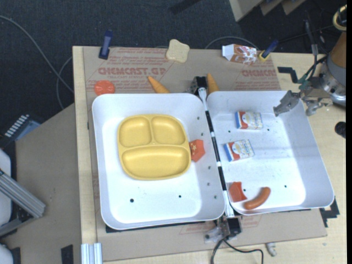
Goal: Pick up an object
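White bins sit side by side on the bench, left bin (110,202) and right bin (308,169) touching along a black seam. Yellow tray (153,146), three compartments, lies in the left bin, w/ a red block (197,149) just beside its right edge, close to the seam.

Right bin holds four things: carton (249,120) in the upper middle, 2nd carton (238,149) a bit below and left of it, apart from it. Near the front edge a sausage (257,198) curves, and a red piece (236,191) sits just left of it, nearly touching.

My gripper (300,100) hangs at the right bin's upper right corner, over the rim; my wrist comes in from the right. Fingers look spread wide, one tip over the bin floor, nothing between them. Nearest thing is the upper carton, left of my tips and clearly apart.

Behind the bins on the board: bread (177,50), carrot (158,84), orange disc (103,87), blue peg (105,44) and a crumpled carton (240,53).
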Action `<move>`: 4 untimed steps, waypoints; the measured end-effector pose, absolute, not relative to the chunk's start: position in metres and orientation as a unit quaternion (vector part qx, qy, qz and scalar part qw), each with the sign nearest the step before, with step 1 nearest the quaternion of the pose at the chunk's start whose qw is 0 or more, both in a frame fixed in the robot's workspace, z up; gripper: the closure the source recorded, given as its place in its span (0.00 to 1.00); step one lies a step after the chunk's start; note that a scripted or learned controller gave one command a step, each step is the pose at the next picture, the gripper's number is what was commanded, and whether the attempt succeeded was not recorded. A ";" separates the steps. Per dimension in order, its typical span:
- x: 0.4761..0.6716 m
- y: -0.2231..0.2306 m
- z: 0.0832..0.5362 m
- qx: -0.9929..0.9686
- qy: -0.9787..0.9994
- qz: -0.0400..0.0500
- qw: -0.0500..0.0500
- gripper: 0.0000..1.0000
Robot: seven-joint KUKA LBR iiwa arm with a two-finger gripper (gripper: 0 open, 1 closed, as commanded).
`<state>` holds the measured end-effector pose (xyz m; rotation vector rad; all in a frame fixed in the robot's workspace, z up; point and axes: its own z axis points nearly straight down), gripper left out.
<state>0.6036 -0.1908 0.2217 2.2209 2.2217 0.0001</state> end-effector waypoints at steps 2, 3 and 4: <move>0.661 -0.134 0.085 0.707 0.707 0.000 0.001 0.00; 0.662 -0.134 0.096 0.706 0.708 0.001 0.003 1.00; 0.609 -0.085 0.186 0.707 0.708 0.001 0.000 1.00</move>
